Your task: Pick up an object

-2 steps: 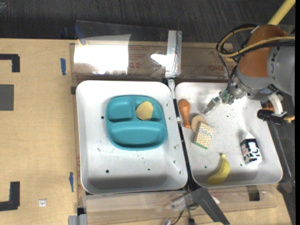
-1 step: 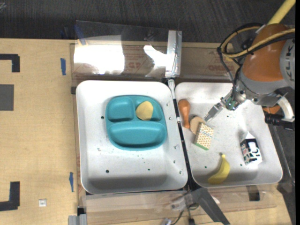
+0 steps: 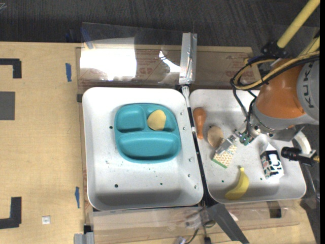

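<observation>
Nearest, in the right bin: banana, then a small carton. Farther in, pincer low over a patterned packet, beside a pale lump; grip impossible to tell. Left bin: teal tray with yellow lemon. Cardboard counter beyond.

The arm is grey with a broad, rounded orange band above the wrist and dark "KU" lettering on its grey shell at the far right. Black and yellow cables loop around it. The gripper is small, metallic, with green parts.
</observation>
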`<state>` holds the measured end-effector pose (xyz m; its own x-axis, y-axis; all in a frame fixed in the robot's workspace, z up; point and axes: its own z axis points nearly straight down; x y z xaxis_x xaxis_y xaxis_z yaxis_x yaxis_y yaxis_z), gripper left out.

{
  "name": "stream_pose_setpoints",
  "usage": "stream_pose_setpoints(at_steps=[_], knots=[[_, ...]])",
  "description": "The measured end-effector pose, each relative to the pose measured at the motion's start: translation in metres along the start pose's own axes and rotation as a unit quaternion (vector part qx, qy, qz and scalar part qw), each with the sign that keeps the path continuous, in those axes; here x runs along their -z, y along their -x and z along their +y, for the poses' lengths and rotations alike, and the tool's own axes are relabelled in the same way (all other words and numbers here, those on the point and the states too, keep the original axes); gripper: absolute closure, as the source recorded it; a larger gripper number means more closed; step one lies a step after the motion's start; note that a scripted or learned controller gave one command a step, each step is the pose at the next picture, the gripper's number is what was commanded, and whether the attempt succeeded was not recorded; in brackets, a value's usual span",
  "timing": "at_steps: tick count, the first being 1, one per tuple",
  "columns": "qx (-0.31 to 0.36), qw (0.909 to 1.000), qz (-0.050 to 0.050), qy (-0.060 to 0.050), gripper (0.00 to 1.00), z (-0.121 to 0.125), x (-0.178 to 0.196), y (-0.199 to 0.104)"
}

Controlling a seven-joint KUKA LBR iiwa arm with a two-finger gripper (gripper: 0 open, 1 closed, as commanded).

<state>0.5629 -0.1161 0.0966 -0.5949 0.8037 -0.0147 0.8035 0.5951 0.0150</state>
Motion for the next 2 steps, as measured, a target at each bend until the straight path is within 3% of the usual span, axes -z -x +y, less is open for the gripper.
stream_pose_setpoints(at_steps=[1, 2], knots=[[0.041, 0.9991, -0.001, 0.002, 0.0, -0.0304, -0.0016, -0.034], [0.312, 0.9499, 0.002, 0.0, 0.0, -0.0275, 0.0065, -0.0347]])
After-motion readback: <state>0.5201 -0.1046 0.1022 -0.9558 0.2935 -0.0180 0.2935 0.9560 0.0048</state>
